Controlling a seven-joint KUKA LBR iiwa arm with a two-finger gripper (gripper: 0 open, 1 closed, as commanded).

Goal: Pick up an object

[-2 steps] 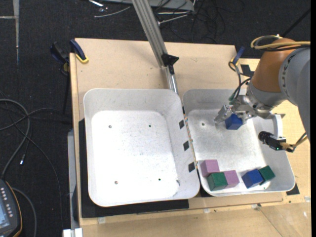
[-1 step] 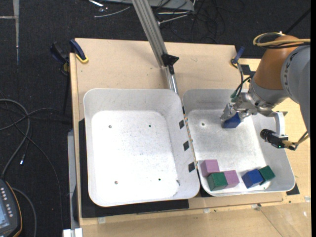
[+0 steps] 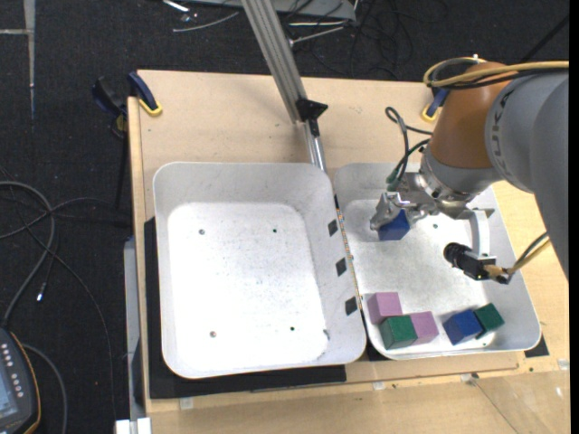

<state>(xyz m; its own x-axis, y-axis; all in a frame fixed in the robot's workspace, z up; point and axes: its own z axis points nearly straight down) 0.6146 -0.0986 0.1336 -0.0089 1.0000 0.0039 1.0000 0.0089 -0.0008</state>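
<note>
Altogether six blocks: pincer [image 3: 393,217] pinching one blue block [image 3: 393,229]; two pink, two green, one blue lie below.

I was running a robotics lab: wood bench [image 3: 235,116] w/ clamps [image 3: 145,93], loose cables [image 3: 45,233] on dark carpet, alu. strut [image 3: 271,43].

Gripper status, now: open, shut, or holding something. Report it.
Gripper: shut on the blue block, which sits between its fingers above the right bin.
</note>
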